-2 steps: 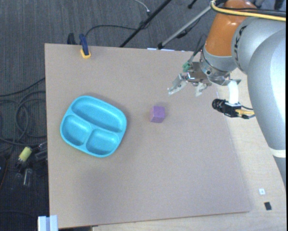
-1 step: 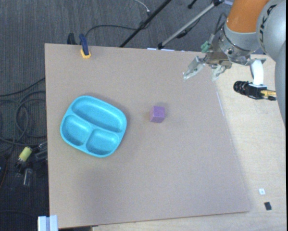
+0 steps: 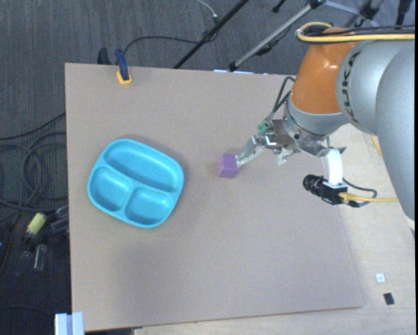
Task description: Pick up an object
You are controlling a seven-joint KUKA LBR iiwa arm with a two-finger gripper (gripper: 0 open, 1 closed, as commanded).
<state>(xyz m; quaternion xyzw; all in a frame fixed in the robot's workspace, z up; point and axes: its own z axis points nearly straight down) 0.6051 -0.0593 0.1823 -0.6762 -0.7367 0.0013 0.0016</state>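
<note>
The purple block (image 3: 228,165) sits mid-frame on the bare bench (image 3: 215,257), right of the blue tray (image 3: 135,183). The hand (image 3: 249,153) reaches it slantwise; its grip I cannot tell.

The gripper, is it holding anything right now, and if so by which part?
It cannot be told. The gripper sits right against the right side of the purple block on the board, but the view does not show the block between its fingers.
</note>
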